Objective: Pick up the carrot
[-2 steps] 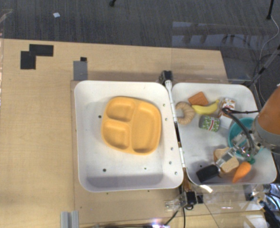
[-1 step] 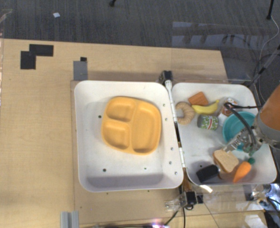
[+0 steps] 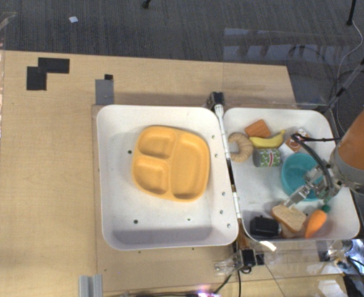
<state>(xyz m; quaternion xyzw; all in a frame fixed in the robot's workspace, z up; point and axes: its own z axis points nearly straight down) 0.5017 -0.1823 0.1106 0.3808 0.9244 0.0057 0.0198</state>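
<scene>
Carrot aslant, long axis upper-right to lower-left.

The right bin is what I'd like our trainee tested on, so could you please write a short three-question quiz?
1. True or false: the carrot lies in the right bin.
2. What lies just left of the carrot? A) banana B) bread C) can
3. What fills the left bin?

Key: 1 true. 2 B, the bread. 3 A yellow tray.
</scene>
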